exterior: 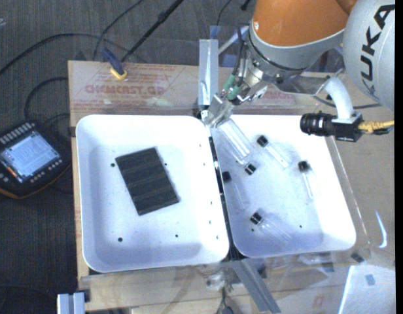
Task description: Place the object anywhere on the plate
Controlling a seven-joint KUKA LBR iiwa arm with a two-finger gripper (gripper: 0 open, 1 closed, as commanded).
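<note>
The orange-banded arm (299,12) looms closest; its claw (221,113) hangs at the bins' top divider, grip unclear. The dark plate (147,180) lies lower left of it.

Arm (306,18): upper body cut off by the top and right edges. Gripper (222,113): fingers too small and blurred to read. Clear objects (235,139) in the right bin (332,231): outlines faint against the white, exact count and shape cannot be told. Pendant (21,157): cut by the left edge, screen unreadable.
</note>
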